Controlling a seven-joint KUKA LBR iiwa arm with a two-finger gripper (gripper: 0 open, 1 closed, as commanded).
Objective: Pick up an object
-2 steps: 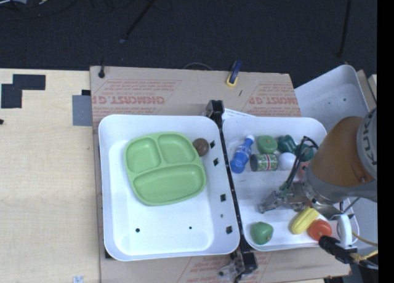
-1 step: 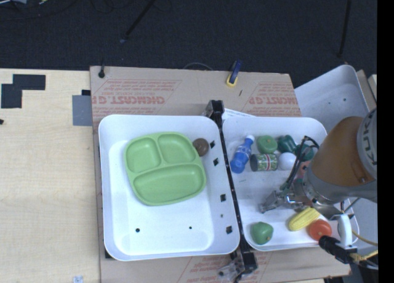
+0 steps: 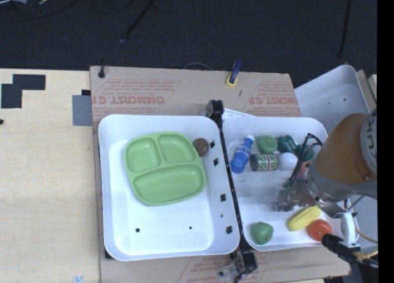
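The pincer (image 3: 289,200) is down low in the right bin (image 3: 258,251); I cannot tell its state. The yellow corn toy (image 3: 304,218) lies just beside it and could get bumped away

Scattered across the right bin (image 3: 258,214): blue bottle (image 3: 241,155) lying tilted near its left wall, green jar (image 3: 266,162) on its side, white ball (image 3: 287,161), yellow corn (image 3: 304,218), orange fruit (image 3: 317,229), green pepper (image 3: 261,232) at its front.
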